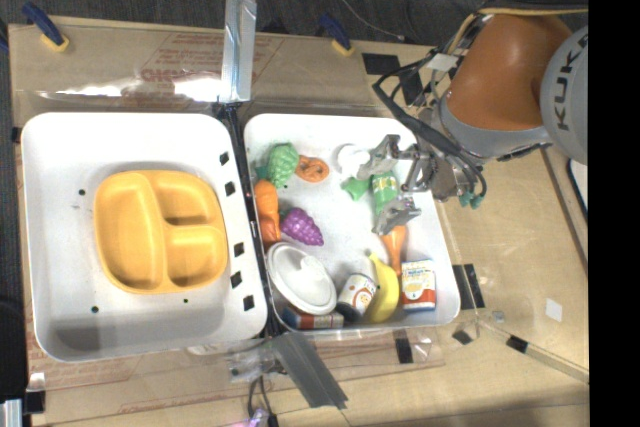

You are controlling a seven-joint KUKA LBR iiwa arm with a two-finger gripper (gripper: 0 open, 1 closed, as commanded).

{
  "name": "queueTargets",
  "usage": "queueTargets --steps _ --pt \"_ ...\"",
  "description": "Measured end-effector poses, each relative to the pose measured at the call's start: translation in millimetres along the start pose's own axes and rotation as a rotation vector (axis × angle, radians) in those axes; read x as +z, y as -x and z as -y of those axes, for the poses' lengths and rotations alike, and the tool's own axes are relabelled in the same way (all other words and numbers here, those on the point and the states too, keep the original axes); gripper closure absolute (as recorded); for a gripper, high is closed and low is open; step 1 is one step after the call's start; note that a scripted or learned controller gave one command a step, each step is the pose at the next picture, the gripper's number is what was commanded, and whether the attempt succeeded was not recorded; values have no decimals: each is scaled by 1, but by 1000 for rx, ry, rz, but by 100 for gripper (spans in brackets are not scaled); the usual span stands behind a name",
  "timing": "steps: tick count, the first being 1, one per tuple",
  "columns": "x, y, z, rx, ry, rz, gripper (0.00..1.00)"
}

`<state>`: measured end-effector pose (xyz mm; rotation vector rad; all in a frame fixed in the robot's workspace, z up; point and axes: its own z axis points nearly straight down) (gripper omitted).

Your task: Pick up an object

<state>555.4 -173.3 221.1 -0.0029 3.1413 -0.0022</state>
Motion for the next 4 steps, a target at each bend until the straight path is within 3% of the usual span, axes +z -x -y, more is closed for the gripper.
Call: queueTargets --steps 1,2,3,4 --pt "128 -44 27 63 -1 5 0" --pt "116 -41 24 52 -2 10 100" --pt "35 0 -12 34 0 8 100" --pt "37 93 -25 62 2 3 100"
